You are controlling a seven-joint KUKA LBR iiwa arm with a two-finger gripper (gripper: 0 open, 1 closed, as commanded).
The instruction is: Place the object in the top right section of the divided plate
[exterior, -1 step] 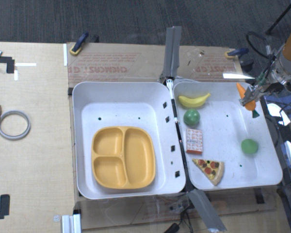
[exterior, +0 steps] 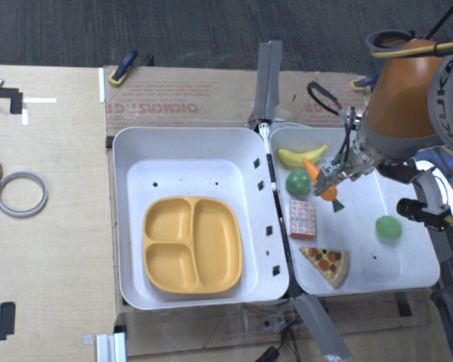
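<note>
A roll of tape [exterior: 20,194] lies far left on the bench, well apart from the bins. In the left bin [exterior: 128,225] sits the yellow divided plate [exterior: 192,244], its sections bare. Across the divider, the right bin [exterior: 426,274] holds a banana [exterior: 298,155] at the back, a green ball [exterior: 297,182] just in front of it, a small printed box [exterior: 303,219] below that and a pizza slice [exterior: 326,262] near the front rim. My gripper [exterior: 331,181] hangs over this bin, just right of the green ball, and my jaws are clamped on the carrot [exterior: 322,181], its orange body slanting between them. A second green ball [exterior: 389,228] rests further right, alone. My arm [exterior: 404,89] reaches in from the right.
</note>
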